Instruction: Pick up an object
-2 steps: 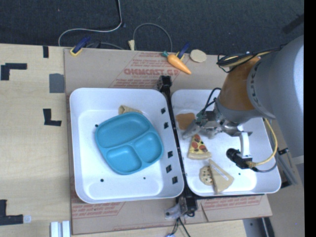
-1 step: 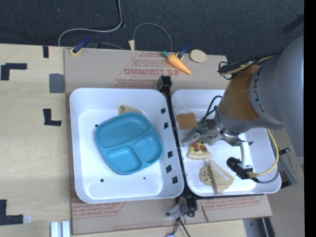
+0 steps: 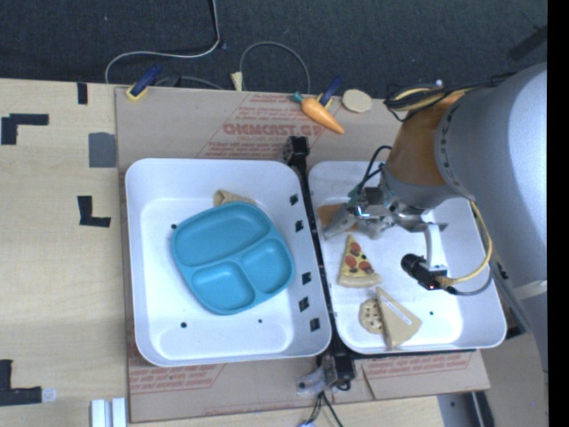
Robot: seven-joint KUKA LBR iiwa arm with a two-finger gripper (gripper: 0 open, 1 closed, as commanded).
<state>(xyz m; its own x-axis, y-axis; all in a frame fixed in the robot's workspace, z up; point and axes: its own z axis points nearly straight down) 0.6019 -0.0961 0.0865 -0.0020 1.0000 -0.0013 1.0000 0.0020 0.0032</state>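
The left bin (image 3: pixel 142 265) sat on the surface (image 3: pixel 53 283) with a blue divided plate (image 3: pixel 233 258) lying near its middle, bare white floor open along the bin's left and near walls. A tan piece (image 3: pixel 229 197) peeked out from behind the plate's far edge. Beyond the bins' far rims, on the cardboard, a toy carrot (image 3: pixel 322 115) lay just left of a pale round piece (image 3: pixel 357 101). A black divider ran between the two bins. In the right bin (image 3: pixel 476 314), the tool (image 3: pixel 356 213) was down at the far-left part, close to the divider, with an orange-brown piece (image 3: pixel 330 213) just beside it on the left; whether its tips were spread or closed could not be told. Nearer, a pizza slice (image 3: pixel 356 262) lay apart from the tool, and nearer still a cookie (image 3: pixel 371 316) touched a tan wedge (image 3: pixel 396 318). The right bin's near-right floor stood open, while the arm (image 3: pixel 480 149) covered its far-right corner.
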